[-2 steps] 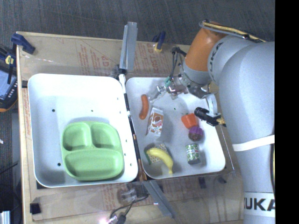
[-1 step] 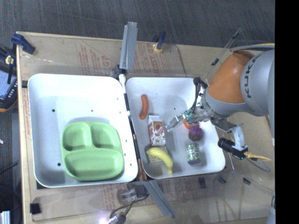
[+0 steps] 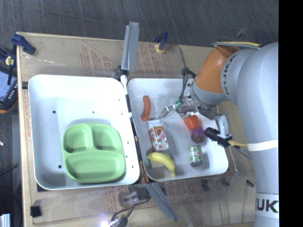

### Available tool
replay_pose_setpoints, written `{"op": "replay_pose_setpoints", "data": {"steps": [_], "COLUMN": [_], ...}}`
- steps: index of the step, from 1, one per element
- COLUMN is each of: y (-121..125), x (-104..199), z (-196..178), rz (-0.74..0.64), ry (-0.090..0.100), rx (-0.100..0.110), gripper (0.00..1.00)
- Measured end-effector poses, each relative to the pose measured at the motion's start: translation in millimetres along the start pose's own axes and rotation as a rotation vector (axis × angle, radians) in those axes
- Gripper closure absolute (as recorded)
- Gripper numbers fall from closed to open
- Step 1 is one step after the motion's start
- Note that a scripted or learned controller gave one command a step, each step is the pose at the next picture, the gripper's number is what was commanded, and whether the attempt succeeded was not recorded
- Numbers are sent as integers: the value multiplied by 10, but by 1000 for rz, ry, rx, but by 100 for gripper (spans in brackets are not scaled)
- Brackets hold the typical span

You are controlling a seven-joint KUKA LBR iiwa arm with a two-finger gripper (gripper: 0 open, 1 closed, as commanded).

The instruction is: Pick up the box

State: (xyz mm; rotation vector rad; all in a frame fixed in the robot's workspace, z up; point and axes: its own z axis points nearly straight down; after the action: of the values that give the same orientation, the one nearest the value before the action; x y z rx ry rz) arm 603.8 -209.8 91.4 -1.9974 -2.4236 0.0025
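The box (image 3: pixel 158 137) is a small brown and white carton lying flat in the middle of the right bin (image 3: pixel 215 167). My gripper (image 3: pixel 173 109) hangs over the upper middle of that bin, up and to the right of the box and apart from it. Nothing shows in its grasp. The grey arm with its orange band (image 3: pixel 211 72) reaches in from the right.
Around the box lie a red sausage (image 3: pixel 146 107), a banana (image 3: pixel 162 161), a green can (image 3: pixel 195 155), a purple fruit (image 3: pixel 198 135) and an orange item (image 3: pixel 191 122). The left bin (image 3: pixel 47 93) holds a green divided plate (image 3: pixel 93 152).
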Motion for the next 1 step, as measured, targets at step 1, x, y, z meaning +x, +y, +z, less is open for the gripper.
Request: {"op": "replay_pose_setpoints", "data": {"steps": [1], "y": [245], "x": [778], "z": [-638], "rz": [-2], "ry": [0], "rx": [-1], "gripper": [0]}}
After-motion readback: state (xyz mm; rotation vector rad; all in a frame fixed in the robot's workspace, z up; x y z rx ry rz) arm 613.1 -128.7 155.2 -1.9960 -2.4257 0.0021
